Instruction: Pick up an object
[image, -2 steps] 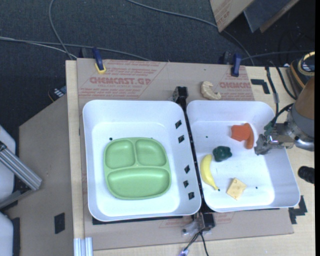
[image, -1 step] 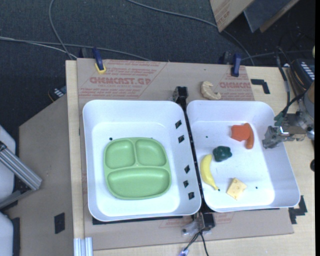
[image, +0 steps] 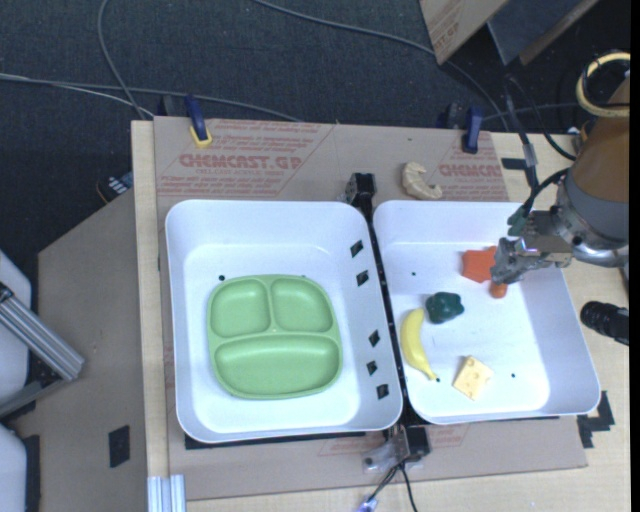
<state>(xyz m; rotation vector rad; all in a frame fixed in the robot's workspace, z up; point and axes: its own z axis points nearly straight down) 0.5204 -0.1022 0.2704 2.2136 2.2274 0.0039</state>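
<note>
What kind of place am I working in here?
Most likely a robotics lab test bench: two white bins clamped onto a cardboard-covered board, toy food such as a banana, and loose cables across dark carpet.

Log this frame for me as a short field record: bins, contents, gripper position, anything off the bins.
left bin: holds a green divided plate, three compartments
right bin: holds a banana, a dark green piece, a yellow wedge, an orange item
gripper: low over the right bin's far right part, beside the orange item; grasp cannot be told
off the bins: a tan object on the board behind the right bin
</note>
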